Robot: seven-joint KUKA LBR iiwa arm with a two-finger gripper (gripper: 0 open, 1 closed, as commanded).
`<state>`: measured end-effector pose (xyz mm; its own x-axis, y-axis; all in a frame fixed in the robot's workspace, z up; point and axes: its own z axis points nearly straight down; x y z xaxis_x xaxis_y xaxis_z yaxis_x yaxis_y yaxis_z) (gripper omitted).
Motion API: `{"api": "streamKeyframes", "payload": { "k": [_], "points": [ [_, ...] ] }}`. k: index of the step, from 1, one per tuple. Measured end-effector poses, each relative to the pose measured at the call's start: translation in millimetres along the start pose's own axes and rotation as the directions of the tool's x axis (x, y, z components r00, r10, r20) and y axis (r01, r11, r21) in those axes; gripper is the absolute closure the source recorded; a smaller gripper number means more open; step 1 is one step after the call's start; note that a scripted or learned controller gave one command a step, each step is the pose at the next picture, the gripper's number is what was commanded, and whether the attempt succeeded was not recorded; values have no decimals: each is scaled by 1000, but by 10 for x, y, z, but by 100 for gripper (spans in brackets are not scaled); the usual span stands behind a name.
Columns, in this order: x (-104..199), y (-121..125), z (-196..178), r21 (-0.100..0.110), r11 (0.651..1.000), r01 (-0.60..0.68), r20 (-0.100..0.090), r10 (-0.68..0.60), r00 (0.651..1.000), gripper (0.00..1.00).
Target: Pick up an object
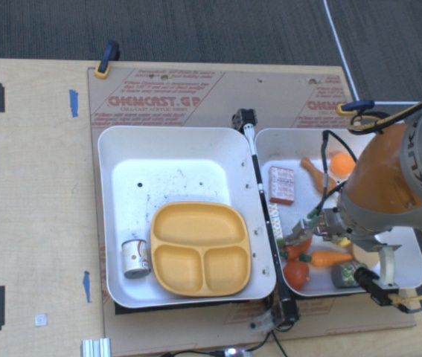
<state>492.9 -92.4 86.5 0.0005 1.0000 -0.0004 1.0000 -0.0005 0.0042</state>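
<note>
Two shallow white plastic bins sit side by side on the wooden table [32, 222]. Left bin [121, 151] holds a yellow three-compartment plastic plate [199, 248] at approx 5 o'clock of bin centre, and a small white tin can w/ printed label [135, 258] lying on its side just beside the plate's left edge, at 9 o'clock from the plate.

Right bin [289, 143] is cluttered. Red-and-white rectangular packet [282, 184] lies flat towards 11 o'clock of that bin. Orange ball [341, 164] sits at 1 o'clock, close to the arm's orange band. Orange toy carrot [330, 259] lies roughly horizontal near the bin's front, 6 o'clock. Red round toy tomato [296, 274] is at 7 o'clock, just beside the carrot's left end. Small green-grey item [344, 275] at 5 o'clock, too blurred to ID.

Grey arm w/ orange band [385, 177] comes in from 3 o'clock and covers much of the right bin. End effector [304, 235] is low over the right bin, pointing to 8 o'clock, just above the tomato and the carrot's left end. Cannot tell its state or if it touches anything; tips blend into clutter.

Brown printed cardboard sheet [158, 99] lies under both bins.
</note>
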Motion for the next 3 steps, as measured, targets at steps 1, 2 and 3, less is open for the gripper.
{"api": "streamKeyframes", "payload": {
  "k": [1,2,3],
  "points": [
    [-2,19,-107,-6,1000,-1,1,1,1000,100],
    [-27,199,0,3,1000,1,-1,-1,1000,100],
    [-55,650,-258,3,1000,2,0,-2,1000,100]
  ]
}}
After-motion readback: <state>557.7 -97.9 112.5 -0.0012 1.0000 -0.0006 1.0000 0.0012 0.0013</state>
